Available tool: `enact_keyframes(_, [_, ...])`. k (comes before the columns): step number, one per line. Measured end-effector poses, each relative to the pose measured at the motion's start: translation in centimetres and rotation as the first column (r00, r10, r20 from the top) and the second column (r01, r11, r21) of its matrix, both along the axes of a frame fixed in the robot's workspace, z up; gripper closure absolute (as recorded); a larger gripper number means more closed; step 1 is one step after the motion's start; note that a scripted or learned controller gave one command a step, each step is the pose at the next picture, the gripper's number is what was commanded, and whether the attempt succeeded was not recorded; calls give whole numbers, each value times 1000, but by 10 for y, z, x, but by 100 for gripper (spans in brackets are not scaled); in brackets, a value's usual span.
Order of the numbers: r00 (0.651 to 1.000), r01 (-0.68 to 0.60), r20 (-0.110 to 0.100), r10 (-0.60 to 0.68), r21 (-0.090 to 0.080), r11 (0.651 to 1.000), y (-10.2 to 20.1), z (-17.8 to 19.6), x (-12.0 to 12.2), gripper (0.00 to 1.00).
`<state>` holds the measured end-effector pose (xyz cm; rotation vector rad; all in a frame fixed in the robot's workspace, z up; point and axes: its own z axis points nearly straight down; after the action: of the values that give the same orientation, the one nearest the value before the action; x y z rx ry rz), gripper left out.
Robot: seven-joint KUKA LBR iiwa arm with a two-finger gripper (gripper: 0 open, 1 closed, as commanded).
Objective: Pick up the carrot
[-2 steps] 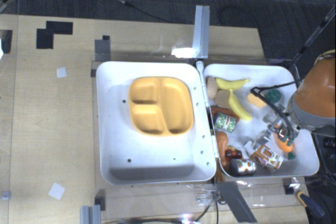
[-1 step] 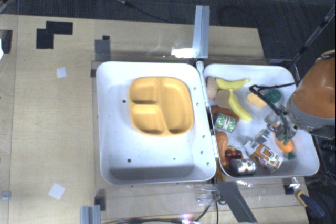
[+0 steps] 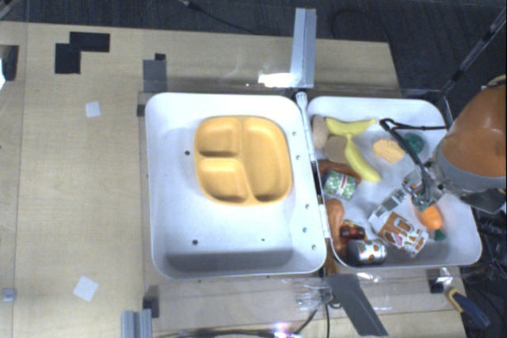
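Gripper (image 3: 421,195): positioned low in the right bin (image 3: 467,249), hanging from the grey arm (image 3: 475,146) with its orange band. Whether anything sits between its tips cannot be told from this angle. Carrot (image 3: 431,217): small, orange with a green tip, lying just beside and below the gripper, seemingly resting on the bin floor.

Status, as judged: the approach looks made; the grasp and lift are not confirmed, so the pick itself remains to be done.

Right bin, near edge to far edge:
- shiny can (image 3: 366,251), lying on its side at the near wall;
- printed snack packet (image 3: 402,233), just beside the can;
- long orange-red vegetable (image 3: 336,213), against the left wall, possibly a second carrot;
- green-and-white packet (image 3: 341,185);
- banana (image 3: 359,156), curving toward the middle;
- pale yellow block (image 3: 388,150);
- teal item (image 3: 413,142), partly hidden by a black cable;
- second banana (image 3: 351,125), near the far wall.

Left bin (image 3: 170,186): holds one yellow divided tray (image 3: 240,158), three compartments, nothing visible in them, set toward the far half.
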<state>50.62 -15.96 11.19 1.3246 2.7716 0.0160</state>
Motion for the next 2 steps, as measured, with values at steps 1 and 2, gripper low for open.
enact_keyframes(1, [987, 153, -49, -152, 19, 988, -2, -23, -14, 0])
enact_keyframes(2, [989, 143, -28, -143, 16, 990, -2, -9, -7, 100])
